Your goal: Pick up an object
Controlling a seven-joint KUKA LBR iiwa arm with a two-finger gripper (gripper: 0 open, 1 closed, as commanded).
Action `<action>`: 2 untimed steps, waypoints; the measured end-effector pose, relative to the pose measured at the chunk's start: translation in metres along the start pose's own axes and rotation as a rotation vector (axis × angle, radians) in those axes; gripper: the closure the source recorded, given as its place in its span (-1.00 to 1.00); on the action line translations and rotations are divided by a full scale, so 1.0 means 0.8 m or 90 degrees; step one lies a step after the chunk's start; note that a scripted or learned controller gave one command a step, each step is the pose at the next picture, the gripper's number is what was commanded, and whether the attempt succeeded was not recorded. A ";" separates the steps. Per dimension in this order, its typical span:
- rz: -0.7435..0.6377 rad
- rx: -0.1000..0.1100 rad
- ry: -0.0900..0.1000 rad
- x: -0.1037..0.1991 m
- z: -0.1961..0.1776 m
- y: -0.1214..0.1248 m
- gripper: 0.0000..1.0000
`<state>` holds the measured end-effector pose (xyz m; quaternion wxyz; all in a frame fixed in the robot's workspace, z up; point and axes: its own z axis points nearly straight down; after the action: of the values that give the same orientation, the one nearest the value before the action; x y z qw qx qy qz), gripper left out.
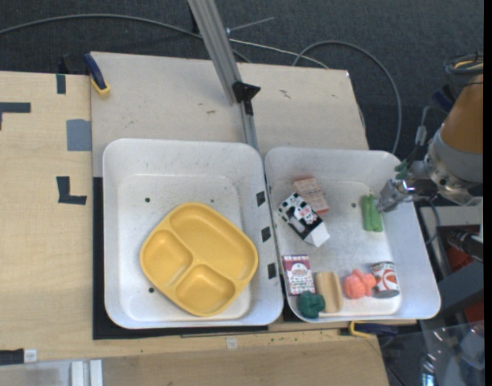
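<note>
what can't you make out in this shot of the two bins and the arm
- hand: small and blurred in the camera view, so its grip state is unclear, as is any contact with the green object.
- arm: cut off by the right edge.
- small can: label too small to read.
- green lump: sits on the right bin's front rim, shape unclear.

A robotics laboratory test cell, seen from above my bench, a pale wooden surface marked with grey tape patches and bearing two shallow white bins, the left bin and the right bin, set side by side on a black mat. An aluminium mounting rail rises at a slant behind the bins, loose cables trail over dark carpet, and a blue-and-yellow clamp grips the bench's far edge. My grey arm with its orange band enters from the right, and the bins hold assorted small test objects such as a yellow compartment tray.
</note>
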<state>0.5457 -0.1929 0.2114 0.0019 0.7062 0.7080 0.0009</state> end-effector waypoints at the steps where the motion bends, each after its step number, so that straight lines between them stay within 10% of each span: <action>1: 0.000 0.002 0.001 0.001 -0.030 0.001 1.00; 2: -0.002 0.004 0.002 0.066 -0.016 -0.004 1.00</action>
<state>0.5422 -0.1403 0.2238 -0.0013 0.7051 0.7091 -0.0003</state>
